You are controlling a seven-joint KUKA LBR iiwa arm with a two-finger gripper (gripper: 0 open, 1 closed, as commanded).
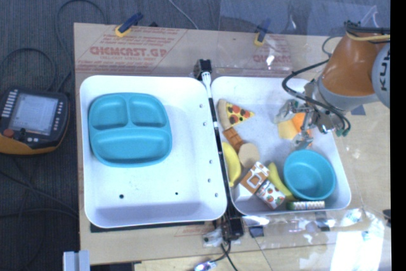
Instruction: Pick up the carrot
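The grey-and-orange arm's two-finger gripper (303, 116) hangs low in the right white plastic bin (273, 89), just above the blue bowl (309, 176). The small orange carrot (298, 118) sits right at its tip. Whether it is gripped is unclear, so the lift remains.

In the left bin (152, 200) you have open white floor along the lower part and the right side; the blue divided plate (130, 127) takes its upper left. The right bin (266, 87) is crowded: the pizza slice (236, 113), banana (232, 163), small boxes (259, 182) and the blue bowl (309, 174) block its left and lower parts. A bare strip lies across its upper middle, between the pizza slice and the gripper (303, 118). The arm (352, 70) covers the upper right corner, with black cables looping beside it. The yellow-orange piece (289, 127) sits just beside the fingers, above the bowl.
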